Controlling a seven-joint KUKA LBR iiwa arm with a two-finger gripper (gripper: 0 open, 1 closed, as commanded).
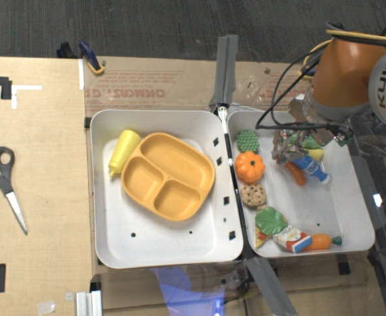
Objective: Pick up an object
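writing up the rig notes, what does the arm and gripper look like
The arm is grey with a broad, rounded orange band above the wrist and part of a dark logo on the grey shell. Black cables loop beside it. The gripper is a small metallic, silvery-grey assembly.

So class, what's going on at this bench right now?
A robot arm reaches into the right bin, its gripper down among a small pile of toys, by a blue bottle. Whether it grips anything can't be told. A toy pumpkin lies nearby. The left bin holds a yellow tray.
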